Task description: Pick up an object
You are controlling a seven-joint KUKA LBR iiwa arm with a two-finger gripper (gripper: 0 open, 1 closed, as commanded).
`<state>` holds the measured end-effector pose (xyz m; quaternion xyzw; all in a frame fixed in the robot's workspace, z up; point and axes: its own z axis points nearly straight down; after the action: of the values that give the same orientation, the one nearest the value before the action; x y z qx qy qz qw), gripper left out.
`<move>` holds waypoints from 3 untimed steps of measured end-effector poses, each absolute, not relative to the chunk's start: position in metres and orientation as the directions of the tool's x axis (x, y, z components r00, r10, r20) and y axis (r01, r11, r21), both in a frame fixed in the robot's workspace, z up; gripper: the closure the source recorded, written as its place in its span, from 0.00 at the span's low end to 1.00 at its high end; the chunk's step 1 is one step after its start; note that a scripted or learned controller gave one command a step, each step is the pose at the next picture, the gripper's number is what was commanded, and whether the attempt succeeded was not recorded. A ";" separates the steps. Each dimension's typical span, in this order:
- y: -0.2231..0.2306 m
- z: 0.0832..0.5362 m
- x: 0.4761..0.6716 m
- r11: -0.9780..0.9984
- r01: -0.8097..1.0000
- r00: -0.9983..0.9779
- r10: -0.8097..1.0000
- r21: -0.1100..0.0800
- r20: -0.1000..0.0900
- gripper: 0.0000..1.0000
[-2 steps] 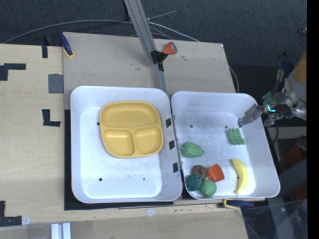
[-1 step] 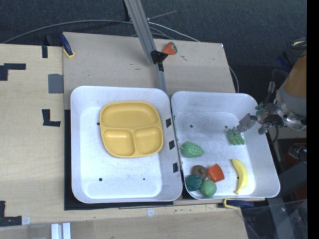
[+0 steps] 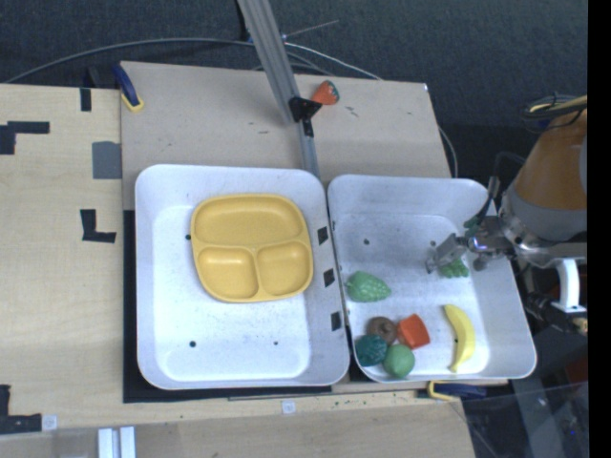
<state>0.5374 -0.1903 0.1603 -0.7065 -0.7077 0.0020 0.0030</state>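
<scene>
My gripper (image 3: pixel 452 256) is low over the right side of the right bin (image 3: pixel 401 203), reaching in from the right. A small green object (image 3: pixel 457 270) lies right at its tip; whether it is gripped cannot be made out. Further down the same bin lie a yellow banana (image 3: pixel 461 337), an orange block (image 3: pixel 413 331), a brown ring (image 3: pixel 384 328), a green leafy piece (image 3: pixel 368 286), a teal lump (image 3: pixel 371 351) and a light green ball (image 3: pixel 399 361).
The left bin (image 3: pixel 162 284) holds a yellow divided plate (image 3: pixel 253 246). A grey pole (image 3: pixel 272 46) slants across the bench behind the bins, with a small orange-red item (image 3: pixel 326 92) beside it. The arm's orange band (image 3: pixel 554 165) rises at the right.
</scene>
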 end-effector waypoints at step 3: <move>-0.200 0.159 0.541 0.001 1.000 -0.001 1.000 0.003 -0.001 1.00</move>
<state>0.5412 -0.2004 0.1586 -0.7068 -0.7074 -0.0005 -0.0015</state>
